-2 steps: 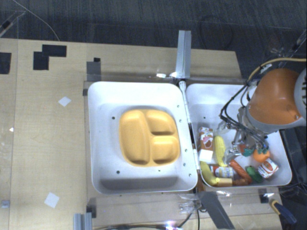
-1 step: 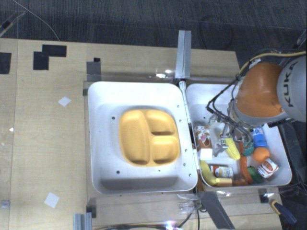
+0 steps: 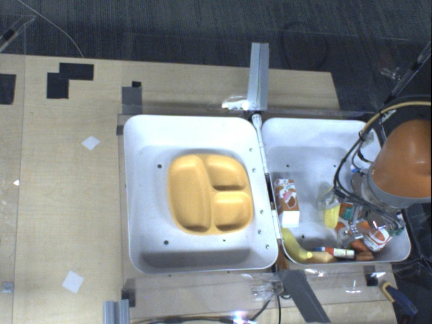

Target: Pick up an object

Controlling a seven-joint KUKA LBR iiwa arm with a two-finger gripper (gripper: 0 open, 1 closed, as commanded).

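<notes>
The right bin (image 3: 304, 140) holds a small brown and white carton (image 3: 287, 200) near its left wall. A yellow banana (image 3: 297, 246) lies along the front edge, with a marker-like stick (image 3: 335, 253) beside it. Several small colourful items (image 3: 361, 231) are heaped in the front right corner, next to a yellow piece (image 3: 331, 216). The arm's orange band (image 3: 405, 157) hangs over that heap. My gripper (image 3: 354, 221) reaches down into the heap, mostly hidden by the wrist.
The left bin (image 3: 145, 181) holds a yellow sectioned tray (image 3: 209, 193) in its middle. A metal post (image 3: 258, 76) stands behind the wall between the bins. Black cables (image 3: 358, 155) loop beside the wrist. Wooden bench surface spreads to the left.
</notes>
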